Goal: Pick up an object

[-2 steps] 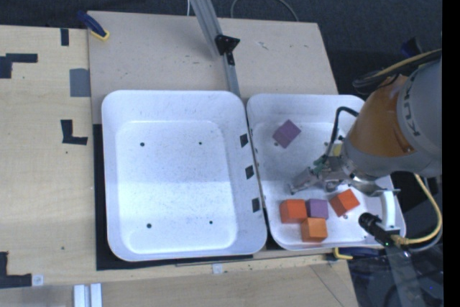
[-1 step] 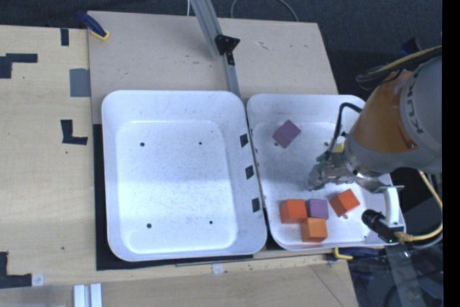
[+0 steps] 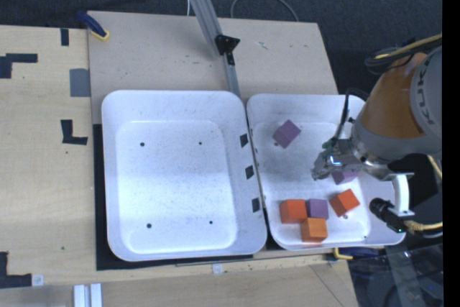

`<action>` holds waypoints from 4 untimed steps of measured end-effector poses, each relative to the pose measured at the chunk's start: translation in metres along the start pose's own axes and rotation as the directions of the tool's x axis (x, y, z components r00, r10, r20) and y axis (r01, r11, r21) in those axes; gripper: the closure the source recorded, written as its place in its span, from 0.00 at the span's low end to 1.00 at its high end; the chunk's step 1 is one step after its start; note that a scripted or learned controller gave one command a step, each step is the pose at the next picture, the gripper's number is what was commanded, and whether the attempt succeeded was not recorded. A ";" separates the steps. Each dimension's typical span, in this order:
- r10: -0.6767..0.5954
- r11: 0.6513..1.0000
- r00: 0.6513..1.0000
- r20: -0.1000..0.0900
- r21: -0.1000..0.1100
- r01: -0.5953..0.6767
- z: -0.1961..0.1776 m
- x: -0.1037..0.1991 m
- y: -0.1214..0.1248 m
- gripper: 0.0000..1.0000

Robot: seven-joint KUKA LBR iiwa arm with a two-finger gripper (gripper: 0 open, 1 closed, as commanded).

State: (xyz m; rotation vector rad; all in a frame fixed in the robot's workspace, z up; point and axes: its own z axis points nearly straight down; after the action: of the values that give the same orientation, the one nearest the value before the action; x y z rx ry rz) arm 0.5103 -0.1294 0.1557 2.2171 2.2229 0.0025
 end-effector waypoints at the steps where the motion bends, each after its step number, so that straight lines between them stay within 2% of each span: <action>1: 0.002 1.000 1.000 0.001 0.000 -0.002 -0.044 -0.005 -0.002 1.00; 2: 0.001 1.000 1.000 0.001 -0.003 -0.001 -0.106 -0.007 -0.005 1.00; 4: -0.005 1.000 1.000 -0.002 0.004 0.005 -0.109 0.106 0.028 1.00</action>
State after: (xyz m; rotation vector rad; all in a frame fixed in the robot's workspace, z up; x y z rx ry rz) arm 0.5381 -0.0231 0.2650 2.2140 2.2315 0.0009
